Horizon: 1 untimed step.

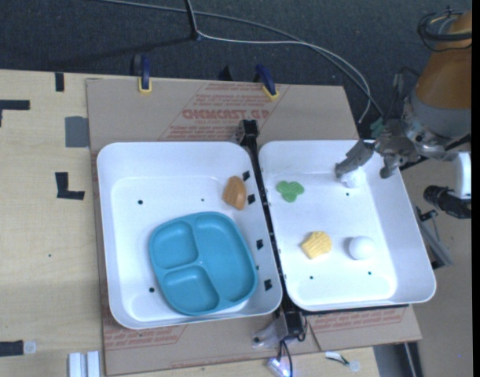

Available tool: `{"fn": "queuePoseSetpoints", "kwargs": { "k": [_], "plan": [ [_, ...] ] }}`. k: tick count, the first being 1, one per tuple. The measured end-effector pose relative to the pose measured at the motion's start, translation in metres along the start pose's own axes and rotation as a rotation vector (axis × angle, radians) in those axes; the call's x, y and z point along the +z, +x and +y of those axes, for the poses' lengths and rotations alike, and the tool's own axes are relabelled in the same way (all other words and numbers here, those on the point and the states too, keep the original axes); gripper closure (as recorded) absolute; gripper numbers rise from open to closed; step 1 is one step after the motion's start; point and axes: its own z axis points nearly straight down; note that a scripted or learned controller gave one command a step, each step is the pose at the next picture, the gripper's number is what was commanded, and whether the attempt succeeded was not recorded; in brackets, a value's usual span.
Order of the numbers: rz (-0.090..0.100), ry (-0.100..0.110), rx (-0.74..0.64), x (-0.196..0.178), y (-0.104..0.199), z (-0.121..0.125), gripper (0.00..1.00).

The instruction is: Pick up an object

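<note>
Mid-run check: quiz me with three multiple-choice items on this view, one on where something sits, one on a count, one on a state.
1. Where does the blue divided plate lie?
A. In the left bin
B. In the right bin
C. On the cardboard outside both bins

2. How many loose items lie in the right bin?
A. One
B. Three
C. Five

3. How does the blue plate lie?
A. Flipped face down
B. Propped on edge against a wall
C. Flat, compartments facing up

Answers:
1. A, it rests on the floor of the left bin, near the brown piece.
2. B, a green piece, a yellow piece and a white ball.
3. C, its three compartments show from above.
</note>
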Motion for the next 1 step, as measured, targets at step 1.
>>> {"fn": "queuePoseSetpoints", "kwargs": {
  "k": [1],
  "plan": [
    [-0.001,-0.002,0.004,-0.0169,-0.0101,-0.0668,0.0]
  ]
}}
